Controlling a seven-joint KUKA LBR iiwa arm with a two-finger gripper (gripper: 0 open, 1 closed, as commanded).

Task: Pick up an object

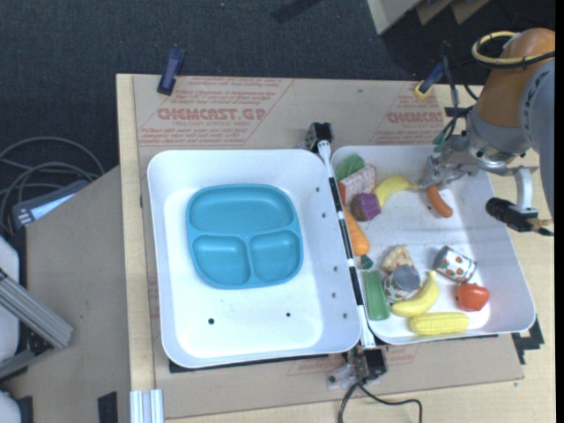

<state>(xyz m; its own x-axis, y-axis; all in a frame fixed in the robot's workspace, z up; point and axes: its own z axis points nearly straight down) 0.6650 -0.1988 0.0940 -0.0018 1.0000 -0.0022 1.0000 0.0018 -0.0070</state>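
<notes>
My gripper (pixel 437 176) hangs low over the back of the right bin (pixel 515 276), at the end of the grey arm with its orange band (pixel 522 77). An orange-red toy sausage (pixel 439 202) lies just below and in front of the gripper tip, touching or nearly touching it. Left of it a yellow banana (pixel 394 186) rests beside a purple toy (pixel 366 206), a pink-and-white box (pixel 358 183) and a green piece (pixel 350 165). Toward the front lie a small can (pixel 455 263), a tomato (pixel 473 297), a corn cob (pixel 439 324) and a second banana (pixel 421 296).
The left bin (pixel 176 307) holds a blue divided plate (pixel 244 234). An orange carrot (pixel 356 234) and a green cucumber (pixel 376 293) lie along the right bin's left wall. A black part (pixel 515 216) juts over its right side. Blue clamps (pixel 170 70) grip the board's back edge.
</notes>
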